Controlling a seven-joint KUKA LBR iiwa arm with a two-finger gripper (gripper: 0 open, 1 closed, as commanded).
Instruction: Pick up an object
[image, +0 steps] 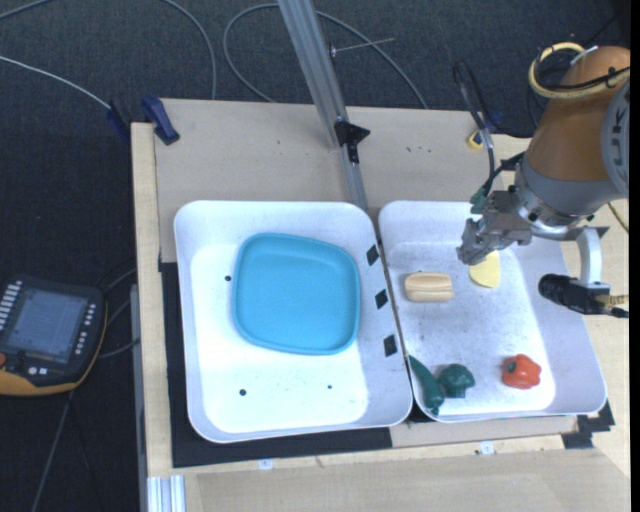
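Well to the left of the fingers, you have a shallow turquoise plastic plate (297, 292) in the left white bin (200, 300). In the right white bin (570, 370), a tan bread-roll toy (428, 287) lies just left of and below the gripper (480, 252); a pale yellow slice (487, 270) sits directly under it. Whether the fingers are spread, you cannot tell. The slice looks light, thin and slippery; pinch it across its edges.

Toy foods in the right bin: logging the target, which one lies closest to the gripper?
The pale yellow piece, right under the gripper; the bread roll, red pepper and green vegetable lie farther off.
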